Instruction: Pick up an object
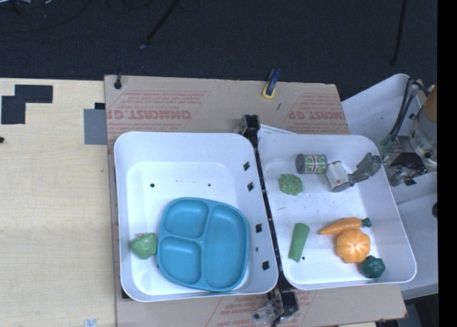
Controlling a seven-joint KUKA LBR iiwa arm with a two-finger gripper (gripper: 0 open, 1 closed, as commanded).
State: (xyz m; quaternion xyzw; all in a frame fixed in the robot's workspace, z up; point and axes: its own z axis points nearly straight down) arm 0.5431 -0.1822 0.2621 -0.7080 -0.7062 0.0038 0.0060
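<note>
**Seven toys, one reach: arm poised over the right-hand bin**

Six small items lay in my right-hand white plastic bin (400, 208) as my two-finger gripper (348, 173) hung low over its upper half, fingers spread apart and holding nothing. Just beside my fingertips, toward the bin's divider, lay the small green-labelled tin can (310, 163) on its side, the likeliest pick from this pose. A knobbly green broccoli toy (290, 184) sat just below the can. Further down the bin were a slim green cylinder (298, 241), an orange plastic carrot (343, 226), a round orange fruit (353, 245) and a dark green ball (372, 267) in the corner. A blue divided plastic plate (203, 244) and a pale green pear-shaped toy (143, 245) occupied the left-hand white bin (143, 154).

My judgement of the risk: a can lying on its side rolls. If one finger touched it first, it could have skidded toward the divider or nudged the broccoli, leaving my fingers to meet on air.
</note>
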